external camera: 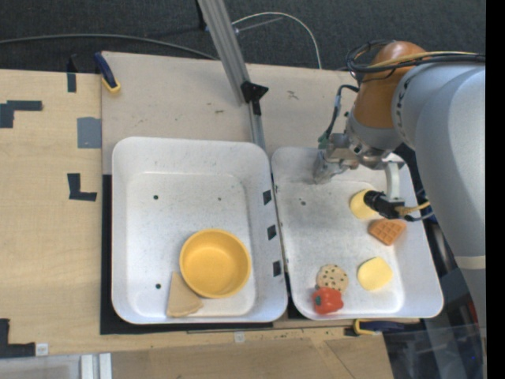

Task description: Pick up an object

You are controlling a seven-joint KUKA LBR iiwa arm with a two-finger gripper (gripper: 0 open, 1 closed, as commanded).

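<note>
Wooden surface (47,235) carries dark tape marks at its 9 o'clock side. Left bin (134,164): yellow bowl (215,263) sits upright toward the bin's 5 o'clock corner; a tan flat wedge (182,301) lies just beside it at the bowl's 7 o'clock, its upper edge tucked under or against the bowl rim, cannot tell which. A grey metal pole (225,42) slants down from 12 o'clock to the seam between the bins. Right bin (304,235): round cookie with dark chips (332,277) near the bin's 6 o'clock edge, a red item with a green bit (328,300) touching it at the cookie's 6 o'clock. Pale yellow disc (375,274) just beside the cookie at its 3 o'clock. Waffle-patterned wedge (387,231) at the disc's 12 o'clock, apart from it. Second pale yellow piece (362,204) at the waffle wedge's 10 o'clock, partly covered by a dark part of the arm. Hand (325,170) is low over the right bin's 12 o'clock region, apart from all items there; nothing visible between its tips; whether wide or narrow, cannot tell. Grey arm with orange band (387,85) enters from 3 o'clock.
</note>
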